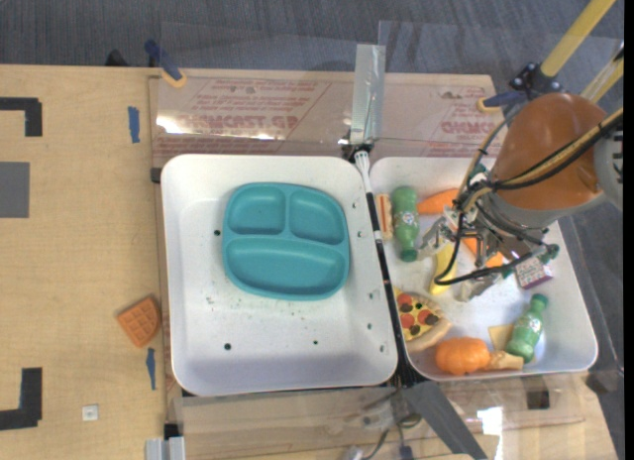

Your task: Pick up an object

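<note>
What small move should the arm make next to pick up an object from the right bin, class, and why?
Probably a short, straight descent. The gripper hangs over the middle of the right white bin, above a cluttered patch beside the yellow toy banana. The green toy bottle and the toy pizza slice lie apart from it, so going down looks likelier to reach something than moving sideways.

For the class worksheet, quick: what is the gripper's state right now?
Gripper: low in the right bin among the toy food; open or shut cannot be told.
</note>
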`<state>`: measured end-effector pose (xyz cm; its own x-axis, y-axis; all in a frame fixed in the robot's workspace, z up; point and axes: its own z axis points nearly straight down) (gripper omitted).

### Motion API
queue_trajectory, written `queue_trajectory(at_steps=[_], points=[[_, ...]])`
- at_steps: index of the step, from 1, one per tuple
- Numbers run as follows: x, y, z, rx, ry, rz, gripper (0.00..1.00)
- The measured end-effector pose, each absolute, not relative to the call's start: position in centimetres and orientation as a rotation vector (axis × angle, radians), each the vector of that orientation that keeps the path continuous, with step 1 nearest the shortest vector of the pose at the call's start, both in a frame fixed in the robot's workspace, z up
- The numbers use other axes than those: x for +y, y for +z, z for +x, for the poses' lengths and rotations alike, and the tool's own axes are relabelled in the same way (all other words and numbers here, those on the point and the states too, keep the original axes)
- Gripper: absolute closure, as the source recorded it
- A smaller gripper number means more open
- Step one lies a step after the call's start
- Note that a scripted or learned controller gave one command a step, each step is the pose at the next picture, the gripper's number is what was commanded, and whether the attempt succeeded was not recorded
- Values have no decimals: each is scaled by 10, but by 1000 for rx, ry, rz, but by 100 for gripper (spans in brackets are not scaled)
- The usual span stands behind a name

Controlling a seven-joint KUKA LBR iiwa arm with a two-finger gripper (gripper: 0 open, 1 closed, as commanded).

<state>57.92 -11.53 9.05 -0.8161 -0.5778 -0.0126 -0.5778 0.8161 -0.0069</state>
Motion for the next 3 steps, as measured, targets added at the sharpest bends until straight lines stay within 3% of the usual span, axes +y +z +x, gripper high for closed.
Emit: queue_trajectory(at_steps=[1,2,3], points=[[-106,91,588,2960,-11,-1006,0],[-105,91,581,2948,-9,-1039,0],[-104,91,586,2917,-11,-1131,0]])
